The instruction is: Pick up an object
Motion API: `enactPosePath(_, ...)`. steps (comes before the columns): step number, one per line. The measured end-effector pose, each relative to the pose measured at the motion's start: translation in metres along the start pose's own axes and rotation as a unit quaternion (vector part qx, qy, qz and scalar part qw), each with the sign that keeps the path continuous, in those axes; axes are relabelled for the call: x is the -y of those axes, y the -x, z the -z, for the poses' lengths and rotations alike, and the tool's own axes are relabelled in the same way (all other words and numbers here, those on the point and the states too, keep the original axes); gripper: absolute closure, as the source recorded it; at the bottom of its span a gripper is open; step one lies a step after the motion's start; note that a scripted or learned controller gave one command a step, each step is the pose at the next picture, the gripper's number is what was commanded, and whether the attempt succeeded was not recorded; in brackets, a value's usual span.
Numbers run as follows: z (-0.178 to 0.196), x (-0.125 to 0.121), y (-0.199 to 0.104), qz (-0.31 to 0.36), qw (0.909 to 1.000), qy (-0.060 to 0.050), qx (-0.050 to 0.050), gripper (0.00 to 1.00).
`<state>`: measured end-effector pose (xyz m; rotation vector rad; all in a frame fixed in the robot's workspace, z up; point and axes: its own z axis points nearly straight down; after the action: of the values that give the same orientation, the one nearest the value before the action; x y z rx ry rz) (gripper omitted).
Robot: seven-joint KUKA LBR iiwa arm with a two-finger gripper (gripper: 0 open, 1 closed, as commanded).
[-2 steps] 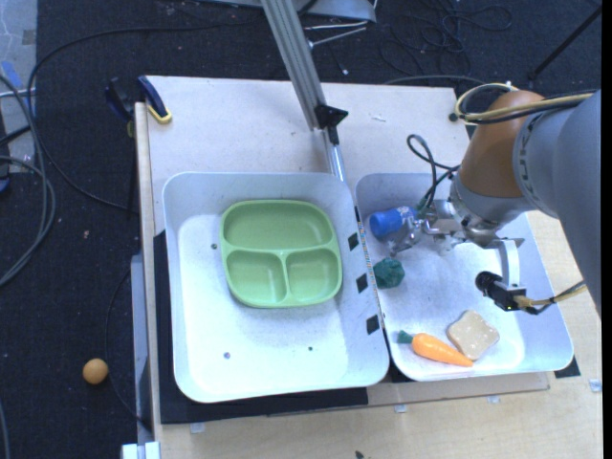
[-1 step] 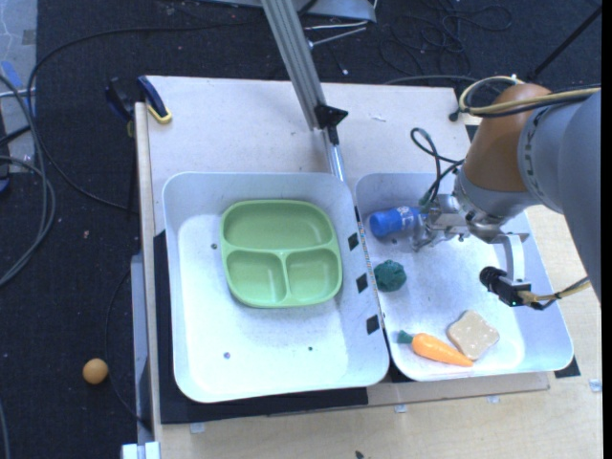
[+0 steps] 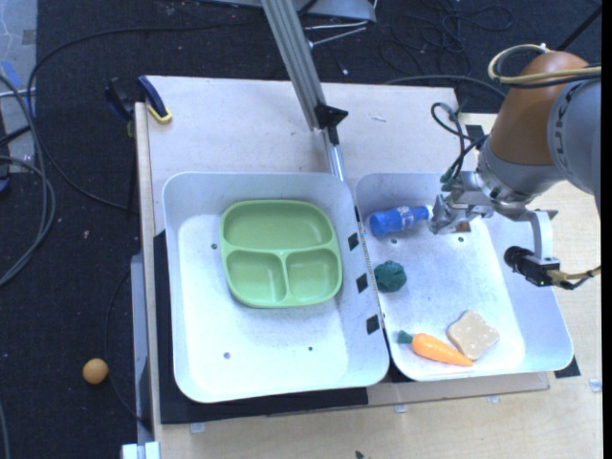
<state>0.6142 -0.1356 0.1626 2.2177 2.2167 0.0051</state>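
I see small orange ball (image 3: 95,370) on dark floor left of bench, well apart from bins. Black cables (image 3: 57,175) trail across floor at left. Slanted grey metal pole (image 3: 295,51) crosses top of view toward bench middle. Blue-and-yellow clamp (image 3: 153,101) sits at bench's far left corner.

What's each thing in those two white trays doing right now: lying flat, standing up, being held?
Green three-compartment plastic plate: lying flat in the left bin, nothing in its compartments.
Blue plastic bottle: lying on its side in the right bin, next to the pincer.
Dark green lumpy toy: resting on the bin floor, untouched.
Orange toy carrot: lying flat.
Tan bread slice: lying flat beside the carrot.
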Motion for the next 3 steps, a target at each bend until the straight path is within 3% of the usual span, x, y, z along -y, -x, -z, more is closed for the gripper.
enactPosePath(1, 0.060, -0.004, -0.008, 0.002, 1.0000, 0.001, 0.000, 1.00)
enactPosePath(2, 0.084, -0.006, -0.008, 0.002, 1.0000, -0.001, -0.001, 1.00)
enactPosePath(3, 0.072, -0.004, -0.065, 0.004, 1.0000, -0.004, -0.002, 1.00)
